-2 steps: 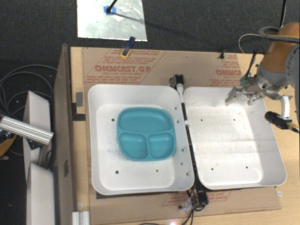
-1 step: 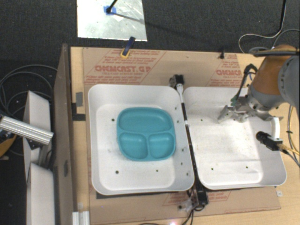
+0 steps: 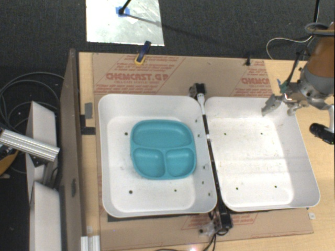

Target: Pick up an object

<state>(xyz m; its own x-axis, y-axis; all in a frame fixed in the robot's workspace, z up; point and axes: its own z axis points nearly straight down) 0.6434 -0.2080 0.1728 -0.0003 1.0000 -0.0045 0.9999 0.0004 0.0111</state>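
Bins, two, white, on tabletop point(image 3: 157, 72). Left bin point(image 3: 112, 192): one teal divided plate point(image 3: 162, 148), central; likely light, rigid, slick plastic, best pinched at its raised rim. Arm point(image 3: 320, 67): far right, above right bin point(image 3: 251, 156) far corner. Gripper point(image 3: 273, 104): spread or pressed together, cannot tell.

the arm's look

an orange band point(image 3: 320, 60) is seen above a grey, rounded wrist point(image 3: 316, 83). pale grey metal fittings are carried below it at the gripper point(image 3: 277, 102). a thin light cable point(image 3: 285, 41) is looped beside the arm, and a black part point(image 3: 321, 132) is seen lower down.
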